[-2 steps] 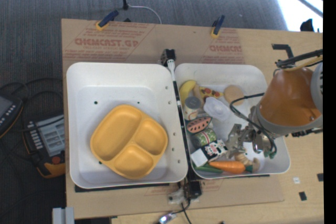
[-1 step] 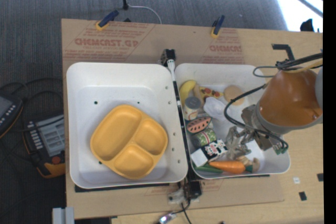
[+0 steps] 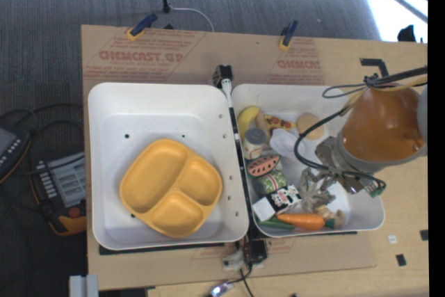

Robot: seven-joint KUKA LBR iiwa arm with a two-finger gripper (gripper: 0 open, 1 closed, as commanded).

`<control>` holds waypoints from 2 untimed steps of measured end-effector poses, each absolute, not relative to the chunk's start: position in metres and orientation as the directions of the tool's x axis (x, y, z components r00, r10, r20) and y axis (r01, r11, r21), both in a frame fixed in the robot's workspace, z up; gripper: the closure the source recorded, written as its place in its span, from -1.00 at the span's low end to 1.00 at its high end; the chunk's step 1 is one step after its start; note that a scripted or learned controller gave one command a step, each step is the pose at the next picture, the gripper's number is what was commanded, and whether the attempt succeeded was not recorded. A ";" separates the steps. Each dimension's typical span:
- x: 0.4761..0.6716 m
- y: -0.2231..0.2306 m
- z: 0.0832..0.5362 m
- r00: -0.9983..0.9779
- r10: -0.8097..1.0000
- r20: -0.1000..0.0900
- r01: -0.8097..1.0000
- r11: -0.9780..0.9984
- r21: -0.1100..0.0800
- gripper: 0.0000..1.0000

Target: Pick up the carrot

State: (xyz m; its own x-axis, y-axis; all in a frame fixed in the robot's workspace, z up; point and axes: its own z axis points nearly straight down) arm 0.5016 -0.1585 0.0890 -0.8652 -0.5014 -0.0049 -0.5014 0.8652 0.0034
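Carrot (image 3: 302, 221) lies flat along the right bin's (image 3: 368, 219) near wall, just below the gripper (image 3: 316, 193). Can't tell if gripper is released or clenched; nothing visibly grasped. Clutter beside it: milk carton (image 3: 275, 203), watermelon slice (image 3: 263, 166), banana (image 3: 246, 119). Yellow divided plate (image 3: 171, 186) sits in left bin (image 3: 111, 122).

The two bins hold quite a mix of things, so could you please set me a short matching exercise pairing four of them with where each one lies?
Things:
1. carrot
2. yellow divided plate
3. banana
4. watermelon slice

Places:
A. far end of the right bin, by the divider
B. near edge of the right bin
C. middle of the left bin
D. right bin, beside the divider, about halfway along

Pairs: 1-B, 2-C, 3-A, 4-D
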 end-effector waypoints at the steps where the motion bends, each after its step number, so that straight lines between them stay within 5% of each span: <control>1: 0.507 -0.158 0.089 -0.658 -0.753 -0.008 -0.753 0.658 -0.001 1.00; 2: 0.494 -0.195 0.090 -0.369 -0.929 -0.009 -0.929 0.369 -0.014 1.00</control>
